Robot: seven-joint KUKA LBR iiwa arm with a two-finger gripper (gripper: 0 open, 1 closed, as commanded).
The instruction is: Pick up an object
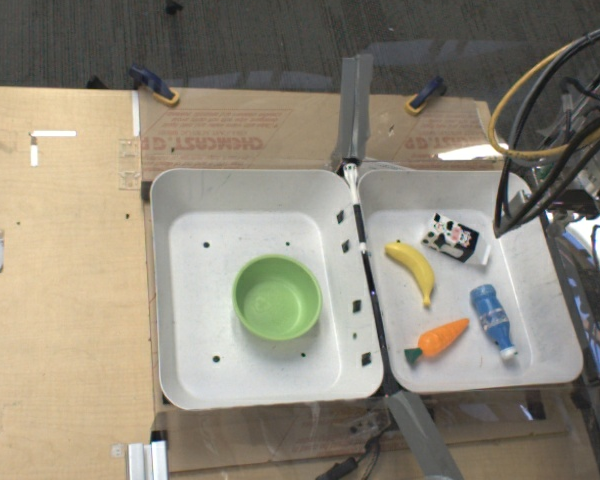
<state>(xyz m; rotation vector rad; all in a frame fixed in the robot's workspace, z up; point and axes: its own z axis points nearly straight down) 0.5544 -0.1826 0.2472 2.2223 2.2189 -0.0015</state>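
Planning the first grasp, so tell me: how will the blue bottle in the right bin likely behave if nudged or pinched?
The blue bottle lies on its side, so a sideways nudge would probably roll it. Its rounded, smooth-looking body may slip in the jaws. It looks small and likely light, with the carrot close on its left.

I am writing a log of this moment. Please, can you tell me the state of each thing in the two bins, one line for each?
green bowl: upright, open side up, alone in the left bin.
banana: lying flat in the right bin.
carrot: lying flat, below the banana.
blue bottle: lying on its side.
black and white box: lying near the bin's far wall.
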